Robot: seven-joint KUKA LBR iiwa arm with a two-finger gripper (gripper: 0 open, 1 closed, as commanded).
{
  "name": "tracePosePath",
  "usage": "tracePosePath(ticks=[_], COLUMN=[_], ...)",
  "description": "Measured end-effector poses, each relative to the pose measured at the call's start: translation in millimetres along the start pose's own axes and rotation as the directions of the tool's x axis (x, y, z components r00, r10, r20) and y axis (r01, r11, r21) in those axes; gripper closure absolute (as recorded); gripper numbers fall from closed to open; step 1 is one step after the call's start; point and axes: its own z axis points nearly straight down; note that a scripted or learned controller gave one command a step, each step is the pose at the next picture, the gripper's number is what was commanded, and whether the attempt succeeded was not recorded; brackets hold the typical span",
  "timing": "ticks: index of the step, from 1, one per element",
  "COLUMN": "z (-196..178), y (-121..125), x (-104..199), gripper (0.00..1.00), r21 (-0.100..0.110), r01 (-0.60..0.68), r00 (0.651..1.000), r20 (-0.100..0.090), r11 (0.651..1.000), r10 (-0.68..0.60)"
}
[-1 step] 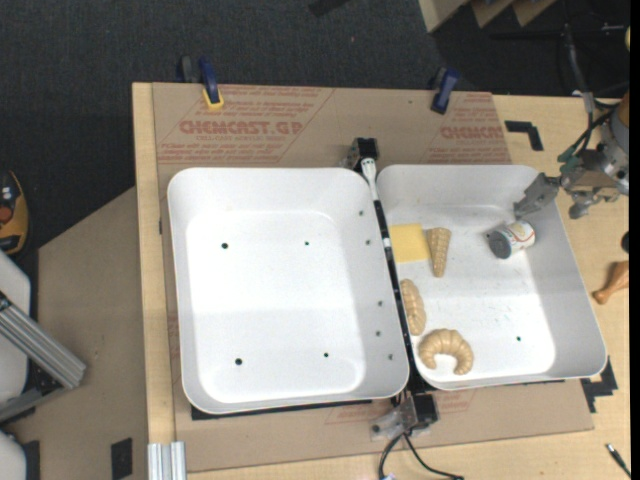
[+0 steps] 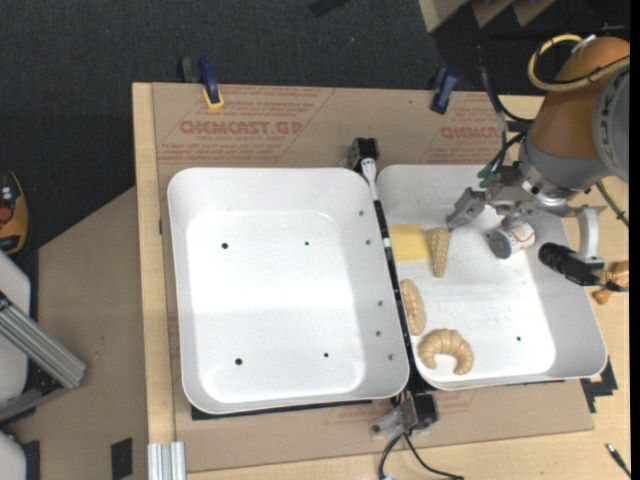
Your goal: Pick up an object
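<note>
gripper poised over the right bin, nothing between its fingers

the arm [image 2: 575,118] leans in from the right so that the gripper [image 2: 480,223] hangs above the right bin [image 2: 560,353], the one that holds everything worth picking. its two fingers stand spread wide, one slanting toward the bin divider [image 2: 385,258], the other pointing down near a small round object [image 2: 518,235] that is hard to identify. no item sits between them, so i judge the grasp as not yet made.

the candidates all lie on the divider side of the right bin. a yellow block [image 2: 406,242] rests against the divider. a cone-shaped pastry [image 2: 438,251] lies touching the block on the side away from the divider, and is the piece nearest the gripper's left finger. further toward the front edge, a small oval bread piece [image 2: 412,306] lies just beside the divider, and a croissant [image 2: 446,351] sits near the front wall. they look like toy foods, scattered loosely, probably so a program can try grasps at varied spots. the left bin [image 2: 185,298] sits on the other side of the divider.

how high the fingertips are above the bin floor cannot be told from this slanted view. the wrist hides part of the bin's far right wall.
</note>
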Motion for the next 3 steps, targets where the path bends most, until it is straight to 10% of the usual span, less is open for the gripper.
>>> tracePosePath(ticks=[1,2,3], z=[31.3,-50.0,31.6], y=[-26.9,-27.2,-62.3], x=[-18.9,63.1,46.6], gripper=[0.0,0.0,0.0], r21=[-0.025,-0.017,0.004], r01=[-0.004,0.003,-0.009], r00=[1.0,1.0,1.0], r20=[0.011,0.002,0.002], r11=[1.0,1.0,1.0], r10=[0.004,-0.003,0.009])
